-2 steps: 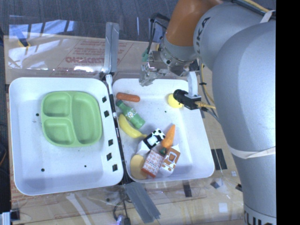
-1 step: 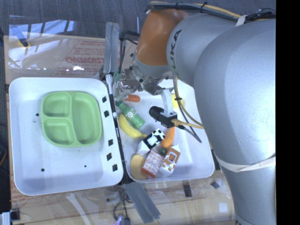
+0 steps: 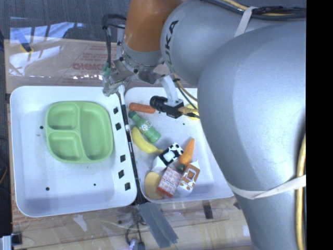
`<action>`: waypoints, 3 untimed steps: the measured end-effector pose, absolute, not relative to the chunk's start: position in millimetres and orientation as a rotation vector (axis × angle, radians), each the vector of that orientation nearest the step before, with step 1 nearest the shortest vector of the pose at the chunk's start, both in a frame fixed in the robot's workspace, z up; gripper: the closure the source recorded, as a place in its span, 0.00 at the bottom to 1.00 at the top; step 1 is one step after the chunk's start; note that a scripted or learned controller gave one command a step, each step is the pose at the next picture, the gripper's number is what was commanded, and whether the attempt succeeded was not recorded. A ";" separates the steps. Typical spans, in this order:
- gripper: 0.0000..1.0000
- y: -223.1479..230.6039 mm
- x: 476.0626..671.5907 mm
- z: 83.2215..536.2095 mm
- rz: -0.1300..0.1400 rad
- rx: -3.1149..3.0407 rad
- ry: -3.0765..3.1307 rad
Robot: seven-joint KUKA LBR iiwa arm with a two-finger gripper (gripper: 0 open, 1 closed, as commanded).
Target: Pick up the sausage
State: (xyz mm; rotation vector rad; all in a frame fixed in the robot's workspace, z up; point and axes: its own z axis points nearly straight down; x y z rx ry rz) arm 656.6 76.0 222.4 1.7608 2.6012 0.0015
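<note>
Grey arm (image 3: 250, 87) fills the near side; its hand (image 3: 111, 82) hovers at the bins' far edge, grip state unclear. Just beside it lies the sausage (image 3: 141, 108). Approach step; next, descend onto it.

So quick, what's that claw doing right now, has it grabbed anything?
Gripper: cannot be told; nothing visible in it. The sausage lies in the right bin.

Right bin (image 3: 216, 184) crowded, arm (image 3: 250, 87) overhead.
</note>
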 end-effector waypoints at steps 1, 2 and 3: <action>1.00 173.7 655.7 280.9 -0.001 1.831 2.555; 1.00 176.2 655.8 325.7 0.000 1.613 2.696; 0.00 176.1 655.9 325.6 0.000 1.613 2.696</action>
